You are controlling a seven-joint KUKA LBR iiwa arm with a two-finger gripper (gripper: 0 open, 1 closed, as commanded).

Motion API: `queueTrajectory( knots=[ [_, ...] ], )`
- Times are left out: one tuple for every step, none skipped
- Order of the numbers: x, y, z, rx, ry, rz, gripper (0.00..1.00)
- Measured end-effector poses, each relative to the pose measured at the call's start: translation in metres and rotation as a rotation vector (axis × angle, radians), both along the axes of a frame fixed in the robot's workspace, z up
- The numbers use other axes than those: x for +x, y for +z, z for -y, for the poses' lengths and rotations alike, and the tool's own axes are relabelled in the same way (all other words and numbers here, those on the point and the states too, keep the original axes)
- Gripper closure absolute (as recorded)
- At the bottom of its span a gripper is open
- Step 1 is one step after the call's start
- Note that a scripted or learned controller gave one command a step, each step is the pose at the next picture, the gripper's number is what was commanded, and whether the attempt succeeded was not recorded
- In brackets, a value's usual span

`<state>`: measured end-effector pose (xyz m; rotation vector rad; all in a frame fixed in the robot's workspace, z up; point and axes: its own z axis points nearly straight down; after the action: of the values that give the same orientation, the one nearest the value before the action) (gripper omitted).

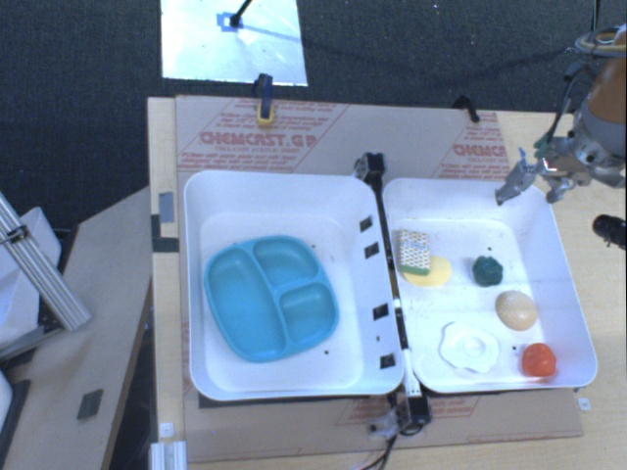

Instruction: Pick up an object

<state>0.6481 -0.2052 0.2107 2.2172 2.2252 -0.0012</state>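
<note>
Arm: enters from the right, wrist above the far right corner of the right bin [563, 262].
Gripper [534, 186]: hangs over the bin's far rim with its two fingers apart and nothing between them.
Right bin contents: a yellow sponge [419, 258] near the left wall, a dark green lump [487, 270] toward the centre, a beige egg [515, 309] nearer the front, a fried egg toy [469, 348] in front, a red ball [538, 359] at the front right corner.
Left bin [201, 262]: holds a blue divided plate [270, 297].
Nearest target: the green lump, probably, as it lies closest to the gripper and apart from its neighbours.
Doing it well: centre the gripper over the lump, keep the fingers wide, descend straight, and close only once they straddle it. The beige egg looks smooth and round and may slip.
</note>
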Motion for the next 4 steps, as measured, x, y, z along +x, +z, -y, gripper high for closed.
queueTrajectory(
  knots=[
    [-0.003,-0.056,-0.010,0.001,0.002,-0.001,0.00],
    [-0.004,-0.098,-0.007,0.000,-0.001,0.000,0.00],
    [-0.002,-0.084,-0.006,-0.001,0.001,0.007,1.00],
    [0.002,-0.039,-0.010,-0.001,0.002,0.008,1.00]
  ],
)
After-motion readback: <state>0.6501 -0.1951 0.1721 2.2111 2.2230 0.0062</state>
